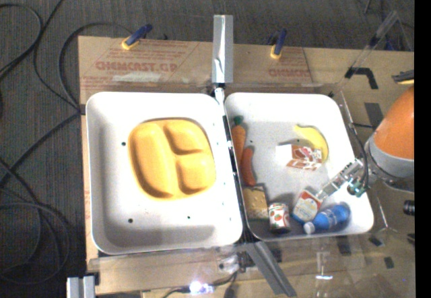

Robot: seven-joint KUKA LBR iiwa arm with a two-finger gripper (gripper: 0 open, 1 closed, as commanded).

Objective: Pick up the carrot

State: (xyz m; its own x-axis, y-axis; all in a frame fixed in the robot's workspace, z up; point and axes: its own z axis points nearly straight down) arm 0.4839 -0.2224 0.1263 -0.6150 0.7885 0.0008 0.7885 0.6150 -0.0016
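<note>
The carrot (238,142) lies well to the left of the gripper (342,178), against the left wall of the right bin (283,102). I cannot tell the gripper's state. The desk (155,66) is brown board, on dark carpet (40,34) with cables.

Two white bins (101,155). Yellow-orange divided tray (174,157). Orange carrot (238,141) with green top. Yellow banana (316,138). Blue bottle (331,217) with white cap. Red-and-white printed can (278,216) and cartons (304,156). Tan cracker (255,201), speckled. Brown cardboard counter (148,64) with faded red lettering.
</note>
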